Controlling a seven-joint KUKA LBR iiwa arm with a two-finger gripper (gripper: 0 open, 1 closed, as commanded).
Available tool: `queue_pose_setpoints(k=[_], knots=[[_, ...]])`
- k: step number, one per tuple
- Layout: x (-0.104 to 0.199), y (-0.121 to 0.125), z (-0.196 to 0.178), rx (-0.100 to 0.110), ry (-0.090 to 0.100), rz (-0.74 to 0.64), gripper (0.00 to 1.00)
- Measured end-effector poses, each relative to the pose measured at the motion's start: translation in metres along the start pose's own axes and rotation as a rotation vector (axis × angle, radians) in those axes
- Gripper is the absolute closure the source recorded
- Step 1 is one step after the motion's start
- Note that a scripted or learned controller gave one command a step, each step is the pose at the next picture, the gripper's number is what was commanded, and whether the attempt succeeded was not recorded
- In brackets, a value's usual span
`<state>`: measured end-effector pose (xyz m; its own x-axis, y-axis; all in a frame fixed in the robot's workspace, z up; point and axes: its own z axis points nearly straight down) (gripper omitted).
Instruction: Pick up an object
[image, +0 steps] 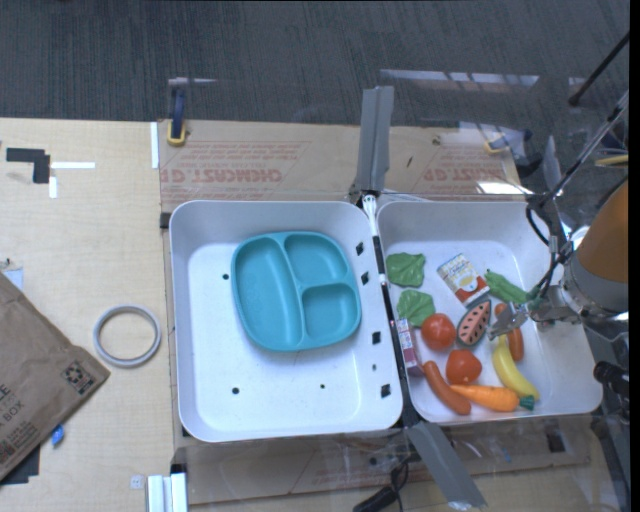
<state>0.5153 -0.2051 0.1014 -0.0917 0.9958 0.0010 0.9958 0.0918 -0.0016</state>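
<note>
Apparently nothing is lifted yet: the gripper (508, 318) hangs low in the right bin (440, 214), near its right edge among toy food (470, 345), though whether its fingers grip anything cannot be told.

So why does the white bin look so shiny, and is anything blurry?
Camera view: overhead light makes the left bin's rim glare pale; the teal plate looks sharp; the gripper by the toy food is small and soft, and the arm's orange band blurs at the edge.
</note>
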Motion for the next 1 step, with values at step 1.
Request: queue_pose_setpoints(k=[1], knots=[[0.0435, -0.0303, 0.0122, 0.002, 0.001, -0.042, 0.00]])
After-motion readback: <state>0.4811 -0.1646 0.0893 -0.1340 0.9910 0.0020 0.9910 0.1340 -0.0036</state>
